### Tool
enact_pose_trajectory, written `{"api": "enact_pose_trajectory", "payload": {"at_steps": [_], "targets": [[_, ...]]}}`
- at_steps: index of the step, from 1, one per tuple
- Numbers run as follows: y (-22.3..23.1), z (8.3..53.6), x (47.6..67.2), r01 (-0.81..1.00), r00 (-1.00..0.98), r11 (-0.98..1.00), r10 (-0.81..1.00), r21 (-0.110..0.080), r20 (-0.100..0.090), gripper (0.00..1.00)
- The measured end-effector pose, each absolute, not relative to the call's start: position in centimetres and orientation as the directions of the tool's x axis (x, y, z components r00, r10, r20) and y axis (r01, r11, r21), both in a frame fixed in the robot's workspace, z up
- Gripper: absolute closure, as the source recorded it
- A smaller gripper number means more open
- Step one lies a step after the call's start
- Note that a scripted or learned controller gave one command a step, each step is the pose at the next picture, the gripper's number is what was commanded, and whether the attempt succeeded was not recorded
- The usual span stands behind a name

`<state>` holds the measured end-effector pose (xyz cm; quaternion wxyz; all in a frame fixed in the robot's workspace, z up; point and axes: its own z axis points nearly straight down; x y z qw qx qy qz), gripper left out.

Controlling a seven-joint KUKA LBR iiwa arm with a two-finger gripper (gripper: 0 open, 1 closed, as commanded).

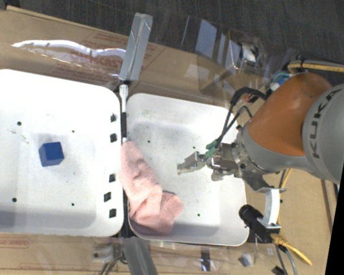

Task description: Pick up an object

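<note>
The pink cloth lies crumpled in the right bin, pressed against its left wall and running down toward the near corner, its long axis slanting from upper left to lower right. The hand hangs over the middle of that same bin, up and to the right of the cloth and apart from it, nothing in its grip; whether it is spread or closed I cannot tell. A blue cube sits well off in the left bin, so the cloth looks the nearer pick, down and leftward.
</note>
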<state>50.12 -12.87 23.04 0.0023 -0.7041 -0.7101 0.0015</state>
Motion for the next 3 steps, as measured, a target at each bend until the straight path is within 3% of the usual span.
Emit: {"api": "enact_pose_trajectory", "payload": {"at_steps": [1, 2, 3], "targets": [[-11.8, 9.2, 51.9, 0.995, -0.102, 0.102, 0.995, -0.003, 0.001, 0.00], [-9.3, 9.2, 57.8, 0.977, -0.211, 0.211, 0.977, -0.002, 0.001, 0.00], [-15.1, 12.7, 55.7, 0.986, -0.165, 0.165, 0.986, -0.001, 0.000, 0.00]]}}
